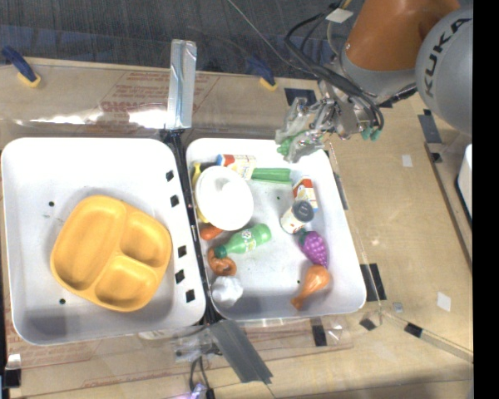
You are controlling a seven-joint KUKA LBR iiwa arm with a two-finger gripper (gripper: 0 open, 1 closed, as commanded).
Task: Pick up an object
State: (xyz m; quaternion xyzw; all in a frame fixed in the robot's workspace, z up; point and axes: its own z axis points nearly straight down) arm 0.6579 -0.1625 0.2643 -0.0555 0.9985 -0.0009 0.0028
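From the overhead camera, the pick looks unfinished — every candidate object lies in the right-hand shallow white bin, and nothing can be seen between the fingers of the two-finger gripper; whether that pincer is spread or closed I cannot tell, since its metal parts blur together at the bin's far rim. In that bin sit a round white plate, a green toy bottle, a purple bunch of toy grapes, an orange-brown toy drumstick, a flat green stick-shaped piece and a small round jar with a dark lid; the left-hand white bin holds a yellow divided plastic tray. What is left, in my judgement, is the whole of the grasp: descending onto one item, closing, and lifting it clear. The grey arm with its orange band reaches in from the right, wrist angled down and leftward, the gripper poised over the far right corner of the right-hand bin — nearest the green stick-shaped piece, just above it and apart from it.
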